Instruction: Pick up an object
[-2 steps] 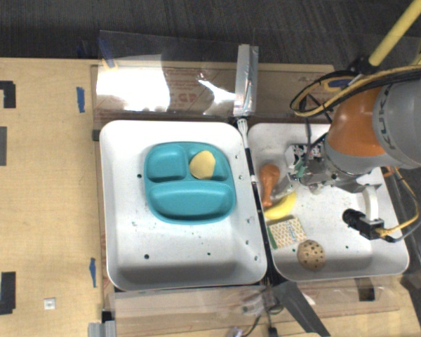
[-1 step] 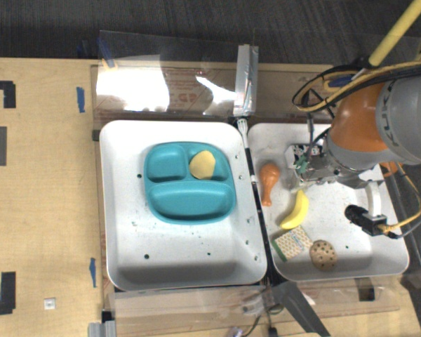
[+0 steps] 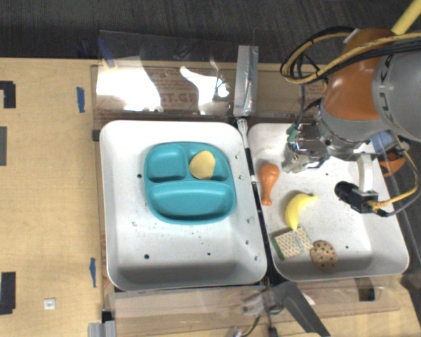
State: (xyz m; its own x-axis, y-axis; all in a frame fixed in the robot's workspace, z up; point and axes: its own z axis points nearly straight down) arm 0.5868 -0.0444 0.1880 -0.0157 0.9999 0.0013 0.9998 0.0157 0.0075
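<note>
Objects for picking lie in both bins on the desk (image 3: 35, 209). The left bin (image 3: 119, 244) carries a teal plate (image 3: 189, 202) with compartments, set toward its far edge. A yellow ball (image 3: 203, 164) sits in the plate's far right compartment. The arm (image 3: 365, 83) leans over the far right corner of the right bin (image 3: 379, 251), and its jaws hang above that bin's far left part. I cannot tell whether the jaws are open or closed, and nothing shows between them. An orange drumstick (image 3: 268, 180) lies along the right bin's left wall, just beside and below the jaws. A banana (image 3: 298, 208) rests near the bin's middle. A waffle (image 3: 292, 243) lies by the near left corner. A cookie (image 3: 323, 253) sits just beside the waffle, toward the near edge.
</note>
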